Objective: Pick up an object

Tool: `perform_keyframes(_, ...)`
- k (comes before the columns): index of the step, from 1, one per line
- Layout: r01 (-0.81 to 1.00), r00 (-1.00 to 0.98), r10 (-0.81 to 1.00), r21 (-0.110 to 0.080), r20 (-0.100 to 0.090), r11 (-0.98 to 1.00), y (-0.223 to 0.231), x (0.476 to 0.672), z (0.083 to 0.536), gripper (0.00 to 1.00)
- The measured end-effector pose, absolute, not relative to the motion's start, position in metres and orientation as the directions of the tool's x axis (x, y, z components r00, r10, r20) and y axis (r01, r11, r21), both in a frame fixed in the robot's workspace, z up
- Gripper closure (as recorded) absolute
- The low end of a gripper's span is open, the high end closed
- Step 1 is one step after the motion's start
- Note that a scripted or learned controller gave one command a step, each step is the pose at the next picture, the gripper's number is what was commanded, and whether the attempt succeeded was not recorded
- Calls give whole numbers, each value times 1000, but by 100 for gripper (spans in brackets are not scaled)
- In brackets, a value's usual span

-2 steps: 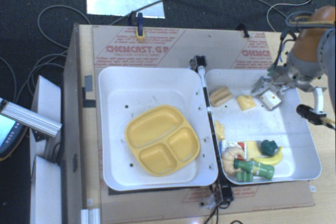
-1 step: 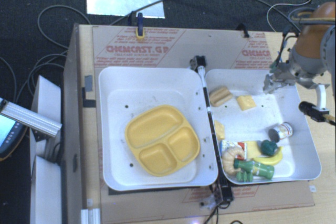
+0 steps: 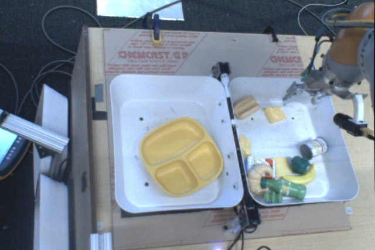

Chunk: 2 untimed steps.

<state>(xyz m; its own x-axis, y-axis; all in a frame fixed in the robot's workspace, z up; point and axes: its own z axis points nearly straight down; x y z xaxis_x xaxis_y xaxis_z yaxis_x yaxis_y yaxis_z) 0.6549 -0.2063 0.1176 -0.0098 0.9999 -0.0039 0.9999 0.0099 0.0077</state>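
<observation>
Right bin [image 3: 337, 143], white, shallow, smooth plastic, holds all the small objects. Near its back left: tan bread-like block [image 3: 246, 106], just beside it a pale yellow wedge [image 3: 275, 114], apart from each other. Front cluster: yellow banana [image 3: 295, 171] curved, dark green round piece [image 3: 300, 165] lying on it, green bottle [image 3: 283, 189] on its side touching the banana, a croissant-shaped pastry [image 3: 258, 173] beside a red-and-white packet [image 3: 260, 163] that is partly covered, so its shape is hard to read. Small can [image 3: 317, 147] with white end, tilted, near the right wall. A yellowish piece [image 3: 244, 144] sits against the bin's left wall, too blurred to identify.

Gripper [image 3: 306, 89] sits over the right bin's back rim, metallic, grey. Nothing between the fingers; they look spread apart, tips low over the bin floor, near the pale wedge but not touching it. Arm grey with orange band, cut off at the view's right edge. A black handle-like part [image 3: 351, 124] sticks out below the wrist, unclear what it is.

Left bin [image 3: 126, 96], same white plastic, holds one yellow divided tray [image 3: 180, 156], three compartments, rounded corners, lying flat and skewed.

Both bins rest on a counter [image 3: 176, 50] covered by a brown printed sheet. Cables run across the dark floor behind it.
</observation>
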Motion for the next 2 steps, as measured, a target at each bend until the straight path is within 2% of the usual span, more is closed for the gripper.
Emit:
perform_keyframes(1, 1000, -2, 1000, 6, -3, 2, -207, 598, 201, 0)
perform_keyframes(2, 1000, -5, 1000, 1, 1, 5, -155, 661, 129, 0)
